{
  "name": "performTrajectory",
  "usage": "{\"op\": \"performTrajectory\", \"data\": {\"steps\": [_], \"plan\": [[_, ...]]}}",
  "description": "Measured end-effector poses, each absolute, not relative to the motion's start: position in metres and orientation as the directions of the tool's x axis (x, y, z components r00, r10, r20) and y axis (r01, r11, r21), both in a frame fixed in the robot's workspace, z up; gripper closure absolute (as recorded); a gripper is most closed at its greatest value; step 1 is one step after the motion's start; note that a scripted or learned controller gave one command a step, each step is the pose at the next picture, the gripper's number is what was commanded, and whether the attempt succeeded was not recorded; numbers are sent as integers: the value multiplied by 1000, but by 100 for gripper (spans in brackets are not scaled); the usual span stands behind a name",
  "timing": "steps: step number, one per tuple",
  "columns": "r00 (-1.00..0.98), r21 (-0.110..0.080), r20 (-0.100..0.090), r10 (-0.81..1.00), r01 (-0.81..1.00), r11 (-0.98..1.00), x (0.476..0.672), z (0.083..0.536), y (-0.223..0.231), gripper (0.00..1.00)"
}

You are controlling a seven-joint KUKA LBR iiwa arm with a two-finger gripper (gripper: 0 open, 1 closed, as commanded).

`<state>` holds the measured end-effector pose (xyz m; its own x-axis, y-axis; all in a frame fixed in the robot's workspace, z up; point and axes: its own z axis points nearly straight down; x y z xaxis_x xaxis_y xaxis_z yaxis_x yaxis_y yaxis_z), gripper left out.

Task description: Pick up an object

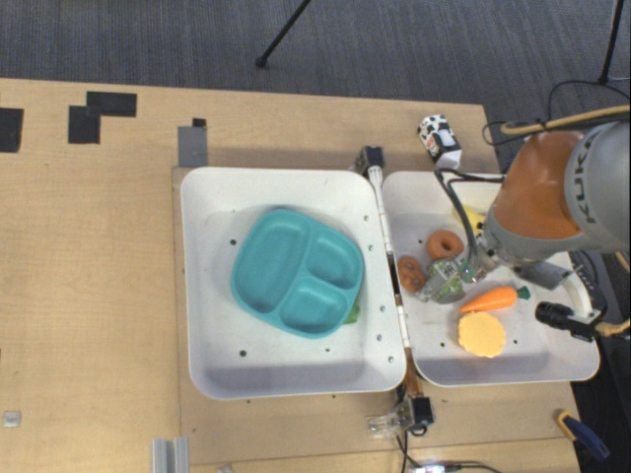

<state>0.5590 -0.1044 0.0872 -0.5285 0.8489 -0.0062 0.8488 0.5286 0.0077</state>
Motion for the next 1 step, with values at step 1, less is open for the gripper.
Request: {"op": "performTrajectory", "data": {"steps": [1], "plan": [[-529,13,-9,849,849,529,561,99,-104,100]]}}
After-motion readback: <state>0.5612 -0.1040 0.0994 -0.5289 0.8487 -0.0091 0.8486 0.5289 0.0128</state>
